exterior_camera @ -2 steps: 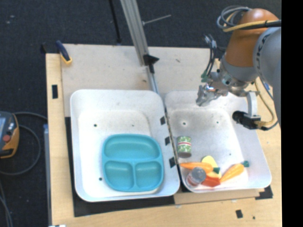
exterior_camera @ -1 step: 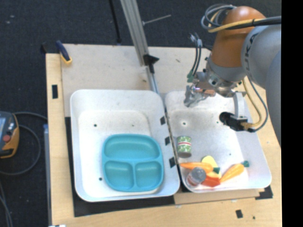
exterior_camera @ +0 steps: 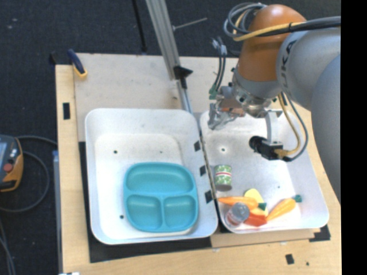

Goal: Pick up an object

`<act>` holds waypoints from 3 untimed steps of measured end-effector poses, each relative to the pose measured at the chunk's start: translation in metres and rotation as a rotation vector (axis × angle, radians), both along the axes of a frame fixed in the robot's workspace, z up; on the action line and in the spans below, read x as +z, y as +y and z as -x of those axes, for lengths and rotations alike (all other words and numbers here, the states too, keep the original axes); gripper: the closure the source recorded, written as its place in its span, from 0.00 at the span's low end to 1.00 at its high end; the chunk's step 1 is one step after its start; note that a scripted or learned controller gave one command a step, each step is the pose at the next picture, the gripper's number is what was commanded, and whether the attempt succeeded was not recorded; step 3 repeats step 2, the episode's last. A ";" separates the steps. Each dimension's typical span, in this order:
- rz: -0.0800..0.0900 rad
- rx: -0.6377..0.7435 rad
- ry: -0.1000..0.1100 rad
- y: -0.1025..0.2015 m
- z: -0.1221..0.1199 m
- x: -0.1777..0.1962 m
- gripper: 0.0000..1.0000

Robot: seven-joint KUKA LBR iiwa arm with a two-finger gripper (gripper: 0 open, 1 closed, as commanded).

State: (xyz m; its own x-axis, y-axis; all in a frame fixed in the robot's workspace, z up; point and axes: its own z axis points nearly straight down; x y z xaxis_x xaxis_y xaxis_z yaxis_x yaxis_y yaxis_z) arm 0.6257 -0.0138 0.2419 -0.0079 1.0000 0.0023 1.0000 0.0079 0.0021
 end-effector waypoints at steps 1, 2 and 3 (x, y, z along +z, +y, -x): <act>0.000 0.000 0.000 0.047 0.003 0.008 1.00; 0.001 0.000 0.001 0.102 0.006 0.014 1.00; 0.001 0.000 0.001 0.102 0.006 0.014 1.00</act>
